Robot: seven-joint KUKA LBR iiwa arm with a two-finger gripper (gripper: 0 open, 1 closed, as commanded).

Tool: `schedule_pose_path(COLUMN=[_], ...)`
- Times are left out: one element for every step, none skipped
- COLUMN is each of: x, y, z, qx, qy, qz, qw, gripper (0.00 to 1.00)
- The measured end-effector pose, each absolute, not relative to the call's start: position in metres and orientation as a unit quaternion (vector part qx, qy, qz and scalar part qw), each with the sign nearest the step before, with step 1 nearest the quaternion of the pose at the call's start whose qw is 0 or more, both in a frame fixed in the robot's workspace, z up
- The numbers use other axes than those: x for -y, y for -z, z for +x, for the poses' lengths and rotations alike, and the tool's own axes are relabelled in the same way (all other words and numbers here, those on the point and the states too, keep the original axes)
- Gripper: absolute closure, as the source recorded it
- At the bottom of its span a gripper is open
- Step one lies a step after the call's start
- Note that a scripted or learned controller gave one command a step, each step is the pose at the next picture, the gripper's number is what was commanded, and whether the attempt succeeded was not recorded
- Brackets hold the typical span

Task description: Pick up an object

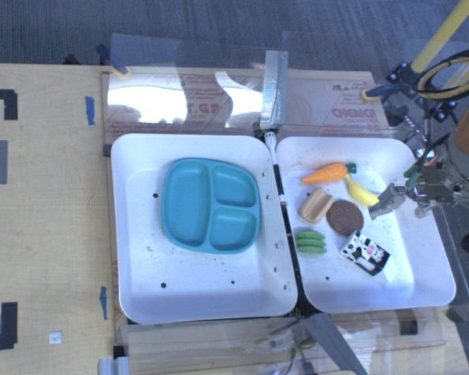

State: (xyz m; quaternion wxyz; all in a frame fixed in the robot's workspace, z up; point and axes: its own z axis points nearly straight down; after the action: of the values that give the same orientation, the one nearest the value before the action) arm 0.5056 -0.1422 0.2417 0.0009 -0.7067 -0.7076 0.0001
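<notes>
Reaching in from the right, we see the gripper [391, 200] low over the right bin [434, 287], close to its right wall. We cannot tell how it is set, and we see nothing in its hold. Its grey tip lies just beside the banana [362, 191], on the banana's right, but we cannot say whether the two touch.

We count six things in that bin, all toward its left and middle. A carrot [327, 173] lies near the back, its green top pointing right. Just below it the yellow banana slants down to the right. A tan bread roll [316, 206] sits left of a round brown cookie [345, 217], the two just beside each other. A green pea pod [310, 241] lies near the divider between the bins, and a small black-and-white box [365, 254] rests tilted in front of the cookie.

In the left bin [141, 287] we find a blue plate [211, 205] with three compartments, lying flat near the middle.
</notes>
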Motion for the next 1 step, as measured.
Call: schedule_pose_path(x=[0.1847], y=[-0.1369], z=[0.5366], qx=[0.661], qy=[-0.0037], qz=[-0.75], qw=[0.005], gripper=[0.0])
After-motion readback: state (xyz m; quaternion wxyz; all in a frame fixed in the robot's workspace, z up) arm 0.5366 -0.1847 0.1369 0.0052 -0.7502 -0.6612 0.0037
